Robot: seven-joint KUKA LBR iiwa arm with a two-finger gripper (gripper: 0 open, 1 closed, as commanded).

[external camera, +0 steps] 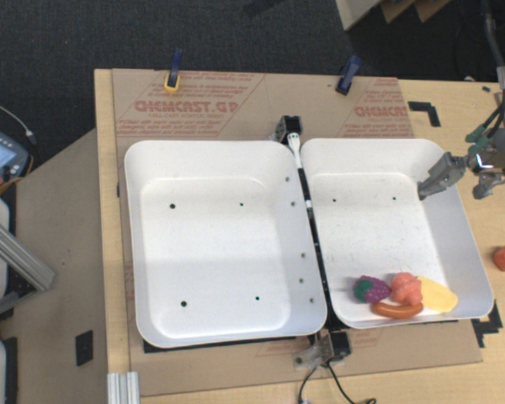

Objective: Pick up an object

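Left bin (pixel 151 225) of no use to the pick; past the dividing rim, right bin (pixel 454 251) with every candidate heaped in its near right corner: purple grape cluster (pixel 371 289), then red sausage-shaped piece (pixel 396 310) lying along the near side, orange-pink lump (pixel 406 286) touching it from behind, yellow piece (pixel 438 296) close against the corner wall; further right and far, gripper (pixel 459 180) above the bin's far right rim, fingers spread with nothing between them, well apart from the heap; likely trouble from here: with pieces packed so tight, could close on two at once or on none, or squeeze one out sideways; rounded, smooth-looking shapes apt to slip from a pinch; yellow piece so near the sloping wall that one finger might strike wall or rim on the way down; out on the bench, right of the bin, small orange item (pixel 503 257), probably no sensible target
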